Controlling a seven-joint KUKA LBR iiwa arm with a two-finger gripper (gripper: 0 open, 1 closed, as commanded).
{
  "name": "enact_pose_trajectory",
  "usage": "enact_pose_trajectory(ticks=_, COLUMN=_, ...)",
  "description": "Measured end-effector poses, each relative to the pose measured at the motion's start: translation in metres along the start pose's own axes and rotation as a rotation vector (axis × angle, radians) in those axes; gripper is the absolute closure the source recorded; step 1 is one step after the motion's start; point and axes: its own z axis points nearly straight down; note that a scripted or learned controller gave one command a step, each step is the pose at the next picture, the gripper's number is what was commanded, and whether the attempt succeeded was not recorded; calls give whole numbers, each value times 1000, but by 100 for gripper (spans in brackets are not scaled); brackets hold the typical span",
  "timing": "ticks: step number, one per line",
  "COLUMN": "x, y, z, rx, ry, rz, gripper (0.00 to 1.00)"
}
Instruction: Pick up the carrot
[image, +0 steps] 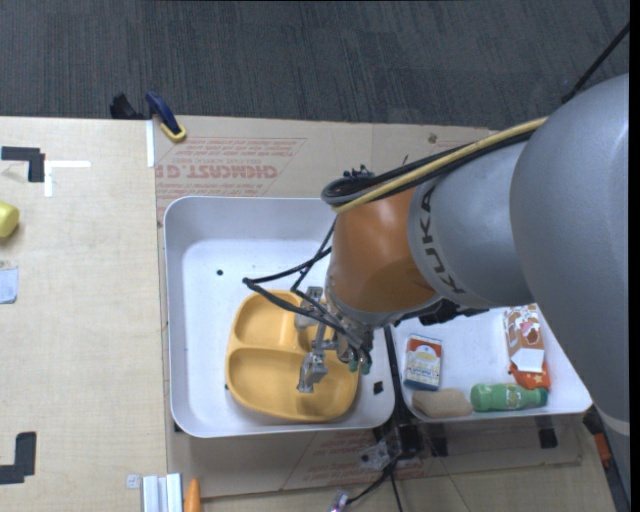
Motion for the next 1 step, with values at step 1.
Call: enact_pose_trajectory(ticks=1, x=-5, y=1, z=-13, rx=-4, ry=-11, rz=-1, gripper=100)
